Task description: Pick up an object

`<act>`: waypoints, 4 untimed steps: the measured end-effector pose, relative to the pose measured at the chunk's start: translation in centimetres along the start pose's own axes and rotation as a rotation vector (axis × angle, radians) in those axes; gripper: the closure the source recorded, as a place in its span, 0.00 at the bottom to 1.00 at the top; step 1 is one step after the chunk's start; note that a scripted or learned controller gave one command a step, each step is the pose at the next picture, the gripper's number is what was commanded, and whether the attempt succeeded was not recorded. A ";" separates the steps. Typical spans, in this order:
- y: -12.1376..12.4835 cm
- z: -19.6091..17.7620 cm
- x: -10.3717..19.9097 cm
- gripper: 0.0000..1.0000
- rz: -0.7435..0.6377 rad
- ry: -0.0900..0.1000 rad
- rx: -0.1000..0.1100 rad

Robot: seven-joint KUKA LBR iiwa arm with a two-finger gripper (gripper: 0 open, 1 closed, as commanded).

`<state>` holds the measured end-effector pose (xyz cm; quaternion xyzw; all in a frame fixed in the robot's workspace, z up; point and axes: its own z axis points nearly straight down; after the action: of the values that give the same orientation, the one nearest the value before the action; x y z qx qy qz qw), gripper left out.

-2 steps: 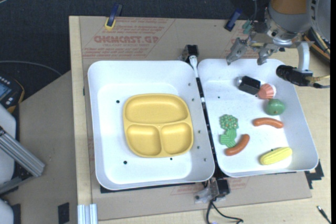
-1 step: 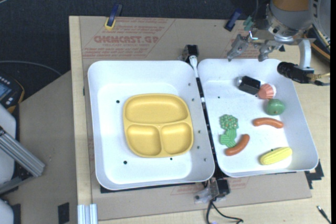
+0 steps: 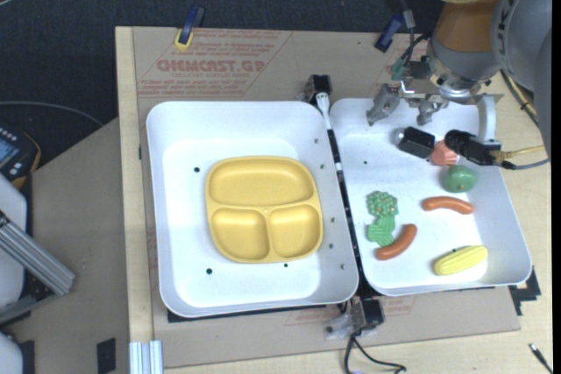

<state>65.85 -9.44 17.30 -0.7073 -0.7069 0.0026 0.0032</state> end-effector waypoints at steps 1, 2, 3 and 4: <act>-0.7 6.1 -0.5 0.00 0.001 0.000 0.001; -0.5 7.4 -0.5 0.00 0.000 -0.001 -0.012; -0.5 6.5 -0.5 1.00 0.000 -0.002 -0.012; -0.8 0.2 -0.2 1.00 -0.001 -0.002 -0.016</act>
<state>65.03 -9.60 17.09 -0.7069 -0.7073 -0.0024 -0.0035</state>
